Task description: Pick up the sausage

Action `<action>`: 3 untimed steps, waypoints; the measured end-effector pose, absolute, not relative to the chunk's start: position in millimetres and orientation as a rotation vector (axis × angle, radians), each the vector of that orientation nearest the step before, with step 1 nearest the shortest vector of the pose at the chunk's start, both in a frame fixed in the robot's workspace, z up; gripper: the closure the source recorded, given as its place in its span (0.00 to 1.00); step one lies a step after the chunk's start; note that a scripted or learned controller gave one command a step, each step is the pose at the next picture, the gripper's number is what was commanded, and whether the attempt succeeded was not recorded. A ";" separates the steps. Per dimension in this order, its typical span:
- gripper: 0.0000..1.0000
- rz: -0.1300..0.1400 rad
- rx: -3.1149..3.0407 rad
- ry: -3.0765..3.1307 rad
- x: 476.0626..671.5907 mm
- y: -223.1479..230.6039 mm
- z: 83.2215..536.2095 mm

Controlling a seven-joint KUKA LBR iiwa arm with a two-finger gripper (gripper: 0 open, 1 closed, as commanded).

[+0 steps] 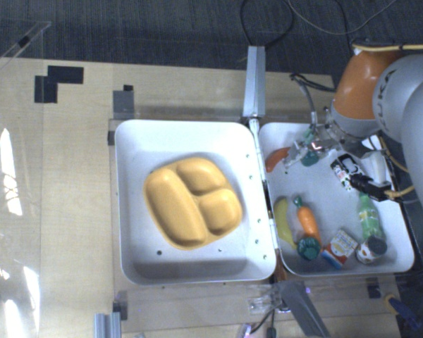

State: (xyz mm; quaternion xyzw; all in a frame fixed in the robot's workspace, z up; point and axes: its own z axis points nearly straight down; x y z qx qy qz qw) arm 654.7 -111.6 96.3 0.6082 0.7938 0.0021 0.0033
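Reddish-orange sausage (276, 159) lies at upper-left corner of right white bin (402, 258), just left of grey two-finger gripper (301, 151); grip state: can't tell, nothing seen betw. them.

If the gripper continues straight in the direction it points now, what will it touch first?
Probably the sausage: the gripper points left toward it, near the right bin's left wall. Depth is unclear, so it might pass above.

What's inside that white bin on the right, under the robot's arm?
The right white bin holds a reddish-brown sausage, yellow banana, orange carrot, green bottle and small packets. The grey arm covers the bin's far right corner, so anything there is hidden.
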 end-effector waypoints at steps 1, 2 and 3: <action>0.00 0.008 1.512 2.743 664.7 -63.0 187.8; 0.00 0.008 1.462 2.769 669.6 -79.2 124.4; 0.00 -0.009 1.439 2.807 667.0 -92.5 90.3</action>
